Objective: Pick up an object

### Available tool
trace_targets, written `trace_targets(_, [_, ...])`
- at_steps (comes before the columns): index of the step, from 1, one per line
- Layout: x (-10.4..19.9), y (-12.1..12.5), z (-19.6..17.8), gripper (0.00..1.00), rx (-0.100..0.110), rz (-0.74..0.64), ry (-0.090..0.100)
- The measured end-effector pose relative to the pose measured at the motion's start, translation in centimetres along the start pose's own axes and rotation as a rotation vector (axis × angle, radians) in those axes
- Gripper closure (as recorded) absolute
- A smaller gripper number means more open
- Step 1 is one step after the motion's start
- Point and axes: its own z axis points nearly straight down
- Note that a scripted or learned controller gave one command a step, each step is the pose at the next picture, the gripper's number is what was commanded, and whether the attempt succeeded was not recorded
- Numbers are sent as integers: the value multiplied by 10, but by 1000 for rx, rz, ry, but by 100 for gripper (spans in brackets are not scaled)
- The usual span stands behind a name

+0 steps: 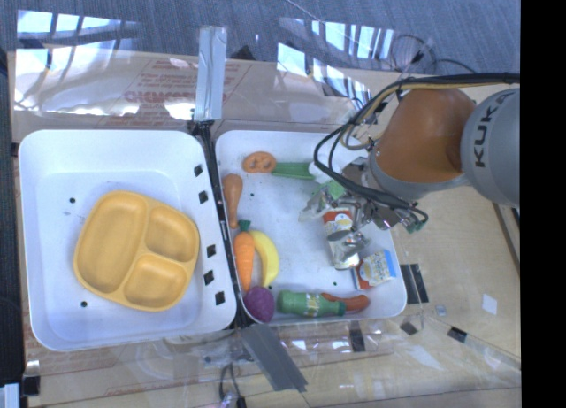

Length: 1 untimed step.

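Observation:
My gripper [350, 231] hangs low over the right side of the right bin [292, 211], below the orange wrist band [423, 136]. It is right above a red and white packet [337, 218] and a silvery packet [344, 253]; whether it touches either I cannot tell. A small white and blue carton [378, 267] lies just to the lower right of it. Further left in the bin lie a carrot [244, 257], a banana [266, 257] and a drumstick [232, 193].
Along the right bin's front edge lie a purple fruit [258, 303], a green bottle [309, 303] and a red sausage [351, 302]. An orange pretzel [259, 162] and a green piece [292, 168] sit at the back. The left bin [53, 167] holds a yellow divided plate [135, 249].

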Motion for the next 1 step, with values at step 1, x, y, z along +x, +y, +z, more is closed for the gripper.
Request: trace_targets(1, [-8, 20, 31, 0, -3, 47, 3])
